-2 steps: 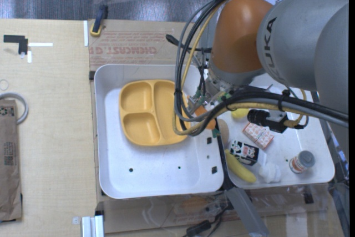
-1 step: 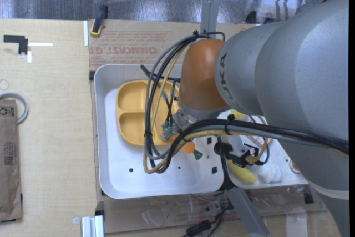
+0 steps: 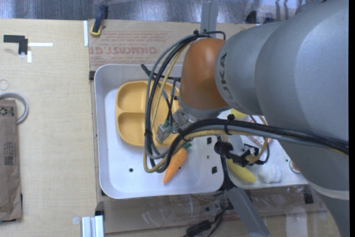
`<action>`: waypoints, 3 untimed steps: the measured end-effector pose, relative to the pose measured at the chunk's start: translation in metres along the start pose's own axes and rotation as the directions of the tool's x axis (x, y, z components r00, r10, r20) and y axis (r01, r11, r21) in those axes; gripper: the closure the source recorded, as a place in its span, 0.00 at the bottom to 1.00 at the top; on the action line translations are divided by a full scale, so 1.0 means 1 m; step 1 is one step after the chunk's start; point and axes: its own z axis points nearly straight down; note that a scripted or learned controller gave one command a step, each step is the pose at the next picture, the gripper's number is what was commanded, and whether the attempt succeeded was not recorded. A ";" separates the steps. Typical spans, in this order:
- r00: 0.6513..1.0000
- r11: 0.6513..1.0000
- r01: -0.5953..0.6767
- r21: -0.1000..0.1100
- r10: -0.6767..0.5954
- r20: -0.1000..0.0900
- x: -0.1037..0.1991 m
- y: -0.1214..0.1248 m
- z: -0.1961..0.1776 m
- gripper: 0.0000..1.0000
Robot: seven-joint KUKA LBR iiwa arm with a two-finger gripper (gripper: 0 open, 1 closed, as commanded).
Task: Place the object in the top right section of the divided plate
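A carrot [image 3: 175, 165] lies on the floor of the left bin [image 3: 111, 175], toward its front edge, just off the yellow divided plate [image 3: 132, 114], which sits nearer the bin's back left corner. The arm [image 3: 266, 80] hangs over the plate's right side, cables looping down around it. The gripper is hidden under the arm, so I cannot tell its state. A banana [image 3: 242, 173] lies by the bin's right edge.
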 end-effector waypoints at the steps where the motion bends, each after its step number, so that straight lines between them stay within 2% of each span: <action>1: 0.996 0.996 -0.088 0.009 0.088 -0.009 -0.006 -0.021 -0.010 0.00; 2: 0.980 0.980 0.200 -0.014 -0.199 0.009 0.072 -0.020 0.006 0.00; 3: 0.886 0.886 0.463 0.004 -0.463 -0.005 0.104 0.006 -0.085 0.00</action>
